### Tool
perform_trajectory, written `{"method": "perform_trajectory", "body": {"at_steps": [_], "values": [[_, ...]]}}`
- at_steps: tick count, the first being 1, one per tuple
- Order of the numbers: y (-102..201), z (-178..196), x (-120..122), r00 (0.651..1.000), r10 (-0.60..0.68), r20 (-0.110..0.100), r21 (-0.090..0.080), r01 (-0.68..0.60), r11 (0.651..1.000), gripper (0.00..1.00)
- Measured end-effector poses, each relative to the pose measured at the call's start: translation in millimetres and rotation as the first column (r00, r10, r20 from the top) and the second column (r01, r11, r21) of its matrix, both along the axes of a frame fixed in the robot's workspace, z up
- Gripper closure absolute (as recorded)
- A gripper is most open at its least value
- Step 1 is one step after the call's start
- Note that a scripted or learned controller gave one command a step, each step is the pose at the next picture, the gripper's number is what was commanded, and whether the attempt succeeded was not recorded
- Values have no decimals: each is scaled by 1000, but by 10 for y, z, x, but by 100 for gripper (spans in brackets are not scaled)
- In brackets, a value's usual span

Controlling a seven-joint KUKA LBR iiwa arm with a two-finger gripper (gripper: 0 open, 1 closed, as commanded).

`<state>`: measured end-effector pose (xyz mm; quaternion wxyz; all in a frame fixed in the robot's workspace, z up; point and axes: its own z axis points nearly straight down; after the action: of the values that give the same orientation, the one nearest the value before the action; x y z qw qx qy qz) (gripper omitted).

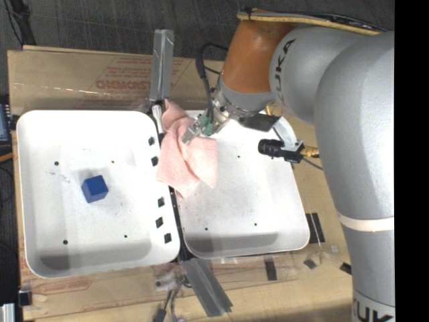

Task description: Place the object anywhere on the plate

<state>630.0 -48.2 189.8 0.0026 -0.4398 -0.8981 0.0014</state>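
My arm comes in from the right and fills most of that side, its orange band [251,52] sitting over the far edge of the right bin [268,213], so the room on that side is taken up, while the near half of the right bin's floor lies bare and open. My tool [201,127] sits at the far left corner of the right bin, close to the ridge where the two bins meet, and the pink cloth [190,154] hangs from it; the cloth's upper folds bunch right at the tool's tip, so I appear to be gripping it, though the tips themselves are hidden in the fabric. The cloth is soft, pale pink and crumpled, draping down and to the left so that its left edge overlaps the shared rims of both bins and its lower end reaches the right bin's floor. The left bin [40,200] holds a small blue cube [95,188] left of its centre, well apart from the cloth, with open white floor all around it. Both bins rest on the table [74,76], whose brown cardboard cover shows along the far edge. A black cable fitting [278,150] on my arm hangs over the right bin's far right part.
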Motion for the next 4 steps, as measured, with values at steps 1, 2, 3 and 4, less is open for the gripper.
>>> {"method": "perform_trajectory", "body": {"at_steps": [1,2,3,4], "values": [[4,413,0,1000,6,3,0,-6,1000,100],[485,321,50,917,398,1,1,-398,917,100],[1006,312,144,686,727,6,-1,-727,686,100],[1508,408,73,610,793,6,0,-793,610,100]]}}
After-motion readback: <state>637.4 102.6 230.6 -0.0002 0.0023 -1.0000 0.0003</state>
